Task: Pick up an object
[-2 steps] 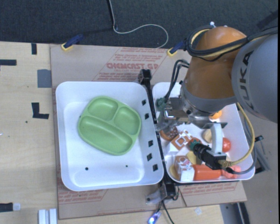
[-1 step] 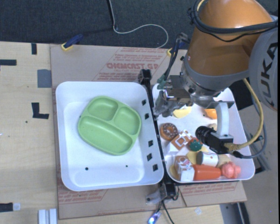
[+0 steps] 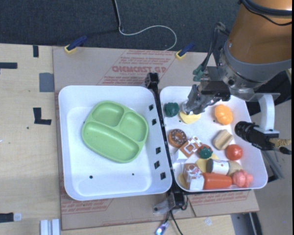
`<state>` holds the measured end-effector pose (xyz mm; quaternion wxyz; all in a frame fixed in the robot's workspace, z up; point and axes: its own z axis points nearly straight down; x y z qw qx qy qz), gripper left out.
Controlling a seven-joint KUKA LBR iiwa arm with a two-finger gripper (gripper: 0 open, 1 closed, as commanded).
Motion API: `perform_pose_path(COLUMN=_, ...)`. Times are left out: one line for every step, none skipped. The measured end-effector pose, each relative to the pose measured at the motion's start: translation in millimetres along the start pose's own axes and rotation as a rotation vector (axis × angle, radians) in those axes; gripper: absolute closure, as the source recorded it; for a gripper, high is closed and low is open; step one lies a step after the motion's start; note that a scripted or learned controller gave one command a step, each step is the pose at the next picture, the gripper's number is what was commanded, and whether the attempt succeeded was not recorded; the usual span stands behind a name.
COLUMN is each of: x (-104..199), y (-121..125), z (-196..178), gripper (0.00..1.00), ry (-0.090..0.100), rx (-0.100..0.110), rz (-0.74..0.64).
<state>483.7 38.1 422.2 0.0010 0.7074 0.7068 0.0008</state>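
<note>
My gripper [image 3: 193, 107] hangs low over the back left part of the right bin [image 3: 258, 146]. Its tip is right above a small yellow piece [image 3: 188, 117], which pokes out beneath it. Whether the gripper touches or holds that piece cannot be made out. A dark green toy [image 3: 171, 109] lies just left of it, and an orange fruit [image 3: 223, 114] lies to its right. A brown doughnut [image 3: 177, 137] sits a little nearer the front.
The left bin [image 3: 71, 131] holds a green divided plate [image 3: 115, 131]. The right bin's front is crowded: a bread roll [image 3: 221, 139], a red tomato [image 3: 233, 152], a red-and-white carton [image 3: 191, 147], an orange carrot [image 3: 216, 181] and a pink toy [image 3: 242, 178].
</note>
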Motion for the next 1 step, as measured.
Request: perform_pose_path(x=60.7, y=0.3, z=-66.3, gripper=1.00, ry=0.002, rx=-0.004, rz=-0.008)
